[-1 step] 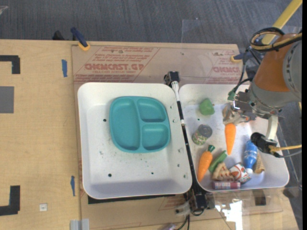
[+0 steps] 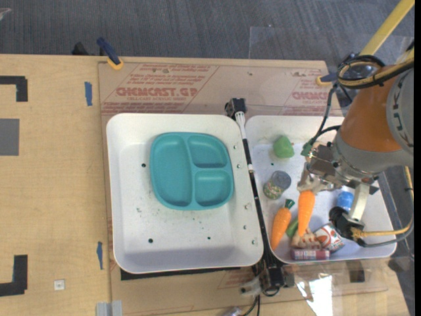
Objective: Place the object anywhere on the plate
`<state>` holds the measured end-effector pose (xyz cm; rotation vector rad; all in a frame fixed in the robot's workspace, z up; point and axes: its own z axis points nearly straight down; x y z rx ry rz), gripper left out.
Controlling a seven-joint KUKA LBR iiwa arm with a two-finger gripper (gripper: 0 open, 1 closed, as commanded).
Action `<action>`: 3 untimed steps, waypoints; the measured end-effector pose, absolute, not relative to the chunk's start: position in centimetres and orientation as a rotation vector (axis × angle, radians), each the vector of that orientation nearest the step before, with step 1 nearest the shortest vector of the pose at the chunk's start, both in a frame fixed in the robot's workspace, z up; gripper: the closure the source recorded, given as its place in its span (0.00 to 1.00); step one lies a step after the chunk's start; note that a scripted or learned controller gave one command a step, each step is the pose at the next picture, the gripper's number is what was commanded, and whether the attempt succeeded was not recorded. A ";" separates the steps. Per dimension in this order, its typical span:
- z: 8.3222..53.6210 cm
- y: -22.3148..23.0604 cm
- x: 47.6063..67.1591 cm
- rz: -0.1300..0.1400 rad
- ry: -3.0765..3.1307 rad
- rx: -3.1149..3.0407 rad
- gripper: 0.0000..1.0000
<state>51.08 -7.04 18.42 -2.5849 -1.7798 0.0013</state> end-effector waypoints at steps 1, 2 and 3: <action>20.4 0.5 50.1 0.001 -1.286 -2.865 1.00; 20.8 5.9 49.9 0.005 -1.043 -2.962 1.00; 20.8 5.9 49.9 0.006 -1.042 -2.964 0.00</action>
